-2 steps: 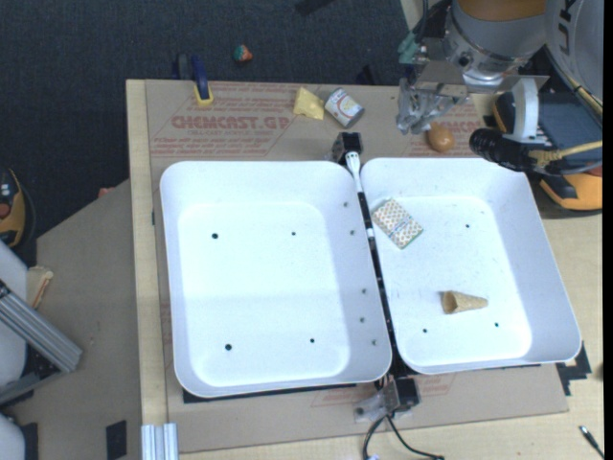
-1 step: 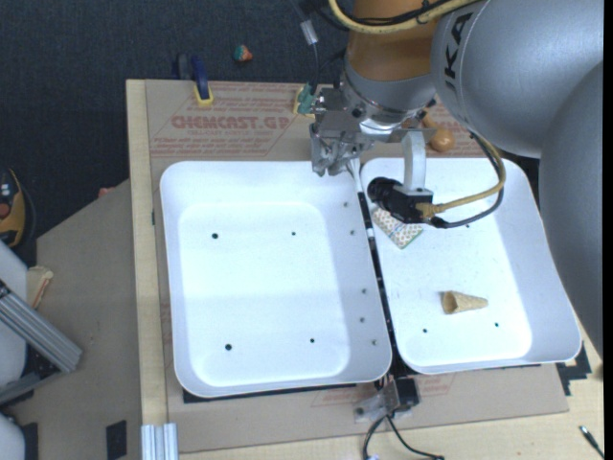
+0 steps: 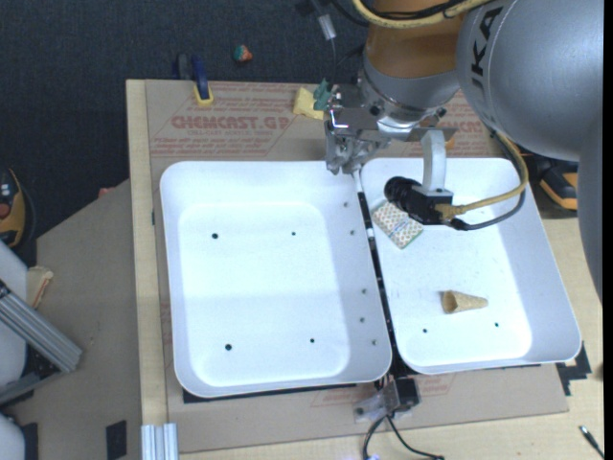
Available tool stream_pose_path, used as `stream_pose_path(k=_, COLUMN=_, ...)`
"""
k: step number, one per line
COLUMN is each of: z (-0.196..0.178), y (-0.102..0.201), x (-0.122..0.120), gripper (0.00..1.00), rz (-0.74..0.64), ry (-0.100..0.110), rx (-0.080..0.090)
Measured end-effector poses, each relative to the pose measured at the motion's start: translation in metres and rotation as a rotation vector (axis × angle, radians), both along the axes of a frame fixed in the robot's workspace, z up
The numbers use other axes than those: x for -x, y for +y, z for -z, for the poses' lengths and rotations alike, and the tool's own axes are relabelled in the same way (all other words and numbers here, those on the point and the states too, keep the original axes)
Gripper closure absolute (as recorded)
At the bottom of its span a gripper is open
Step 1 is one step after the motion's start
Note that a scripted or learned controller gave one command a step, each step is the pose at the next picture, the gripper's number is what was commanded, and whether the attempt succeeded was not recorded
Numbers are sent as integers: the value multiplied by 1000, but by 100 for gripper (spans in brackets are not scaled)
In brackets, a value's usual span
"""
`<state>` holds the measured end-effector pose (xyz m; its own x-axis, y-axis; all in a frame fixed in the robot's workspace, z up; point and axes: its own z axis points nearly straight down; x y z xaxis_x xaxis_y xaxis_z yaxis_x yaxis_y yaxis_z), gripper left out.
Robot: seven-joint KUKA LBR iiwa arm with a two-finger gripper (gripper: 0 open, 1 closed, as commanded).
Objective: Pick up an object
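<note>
Objects in the right bin [image 3: 536, 257] number two: a patterned packet [image 3: 397, 224] lying flat in the upper left part of that bin, close to the seam between the bins, and a tan cone [image 3: 464, 303] lying on its side lower down, near the middle of the bin floor and well apart from the packet. The claw [image 3: 343, 161] hangs over the far rim where the two bins meet, above and to the left of the packet; the packet sits near it but not under it, and the cone lies well apart from it toward the near right. Whether the claw is released or clenched I cannot tell, since its tip is a dark metal cluster seen from above against the rim; nothing can be made out in its grasp. A black fitting [image 3: 414, 199] with a tan cable [image 3: 493, 206] hangs from the arm [image 3: 498, 56] just above the packet and partly overlaps its upper edge. The left bin [image 3: 182, 247] shows a bare white floor with a few small dark dots. Both bins rest on a cardboard sheet [image 3: 239, 118] printed with red letters, on the bench. At the far edge of the sheet sits a yellow clamp [image 3: 202, 90], and another yellowish bit [image 3: 308, 101] lies just left of the claw. On the dark floor [image 3: 96, 27] beyond lies a small coloured scrap [image 3: 242, 54].
</note>
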<state>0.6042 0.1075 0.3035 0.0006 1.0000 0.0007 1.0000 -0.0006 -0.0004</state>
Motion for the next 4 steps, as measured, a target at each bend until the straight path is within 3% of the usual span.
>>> stream_pose_path(k=1, z=-9, y=-17, x=11, gripper=100, rz=1, ry=2, rx=1)
stream_pose_path(k=2, z=-242, y=3, x=15, gripper=100, rz=-3, ry=-22, rx=-4)
stream_pose_path(k=3, z=-151, y=101, x=49, gripper=100, rz=-12, ry=11, rx=1)
stream_pose_path(k=4, z=-20, y=118, x=81, gripper=100, rz=-4, ry=17, rx=6)
